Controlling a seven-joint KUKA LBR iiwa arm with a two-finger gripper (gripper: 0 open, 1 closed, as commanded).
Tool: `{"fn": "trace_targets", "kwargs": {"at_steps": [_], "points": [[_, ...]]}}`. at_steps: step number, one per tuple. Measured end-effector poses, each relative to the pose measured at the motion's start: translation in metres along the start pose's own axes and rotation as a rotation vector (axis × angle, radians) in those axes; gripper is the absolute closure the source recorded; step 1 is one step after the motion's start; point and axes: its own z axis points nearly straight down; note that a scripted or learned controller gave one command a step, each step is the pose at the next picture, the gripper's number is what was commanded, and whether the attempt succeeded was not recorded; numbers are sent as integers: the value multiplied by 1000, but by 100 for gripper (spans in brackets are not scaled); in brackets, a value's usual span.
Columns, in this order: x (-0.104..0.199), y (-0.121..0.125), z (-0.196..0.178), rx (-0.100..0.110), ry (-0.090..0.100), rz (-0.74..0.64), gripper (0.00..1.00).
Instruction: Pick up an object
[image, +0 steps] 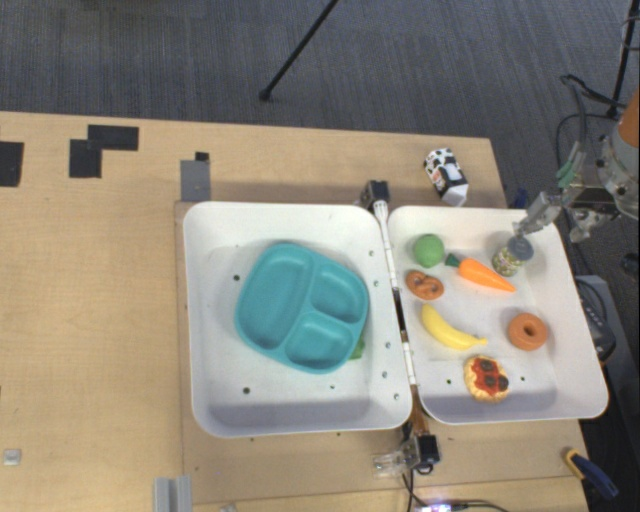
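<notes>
The right bin (575, 395) holds a green ball (429, 249), an orange carrot (487, 274), a brown bagel-like piece (425, 286), a yellow banana (450, 330), a glazed donut (527, 331) and a small pizza piece (487, 377). My gripper (519, 246) reaches in from the upper right and sits low over the bin's far right corner. Right under its tip is a small greyish-green round object (508, 263), just beyond the carrot's thick end. Whether the gripper touches that object is unclear.
The left bin (215, 400) carries a teal divided plate (303, 305), with something green peeking out under its right edge. A black-and-white carton (445, 175) lies on the bench behind the bins. Cables hang at the far right.
</notes>
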Motion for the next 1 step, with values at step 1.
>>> {"fn": "trace_targets", "kwargs": {"at_steps": [1], "points": [[0,16,141,5,2,42,0]]}}
